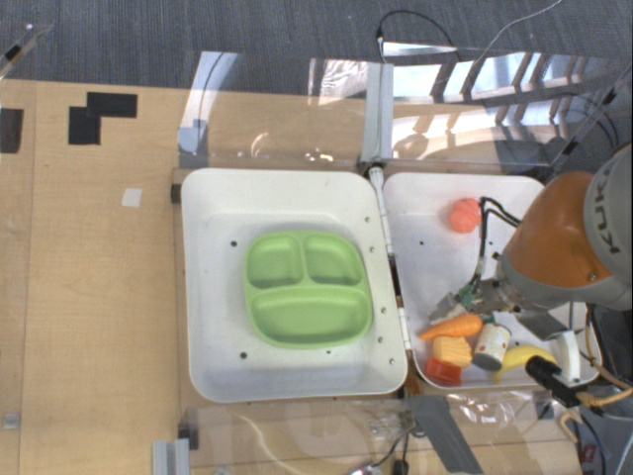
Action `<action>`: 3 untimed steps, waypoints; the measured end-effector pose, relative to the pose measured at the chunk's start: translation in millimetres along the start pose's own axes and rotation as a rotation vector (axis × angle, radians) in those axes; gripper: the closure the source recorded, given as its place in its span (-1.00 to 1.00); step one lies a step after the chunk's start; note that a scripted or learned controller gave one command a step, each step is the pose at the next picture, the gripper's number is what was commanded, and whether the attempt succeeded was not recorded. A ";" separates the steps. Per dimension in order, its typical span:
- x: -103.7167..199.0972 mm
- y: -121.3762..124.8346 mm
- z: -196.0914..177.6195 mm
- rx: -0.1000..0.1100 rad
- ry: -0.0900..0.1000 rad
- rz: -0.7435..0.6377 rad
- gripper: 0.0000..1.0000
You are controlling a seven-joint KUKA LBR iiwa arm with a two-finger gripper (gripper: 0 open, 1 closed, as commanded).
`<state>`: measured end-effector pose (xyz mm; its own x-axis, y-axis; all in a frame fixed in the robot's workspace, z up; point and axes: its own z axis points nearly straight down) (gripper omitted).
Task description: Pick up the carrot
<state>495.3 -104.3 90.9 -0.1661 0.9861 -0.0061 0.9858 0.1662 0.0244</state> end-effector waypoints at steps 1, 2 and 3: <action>0.8 2.6 -10.4 -0.003 0.003 -0.001 1.00; 0.8 2.5 -10.3 -0.003 0.003 -0.001 -1.00; -5.6 -2.3 0.2 0.004 0.004 -0.125 -1.00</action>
<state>493.9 -110.2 90.8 -0.2877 0.9577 -0.0048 0.9575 0.2877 0.0196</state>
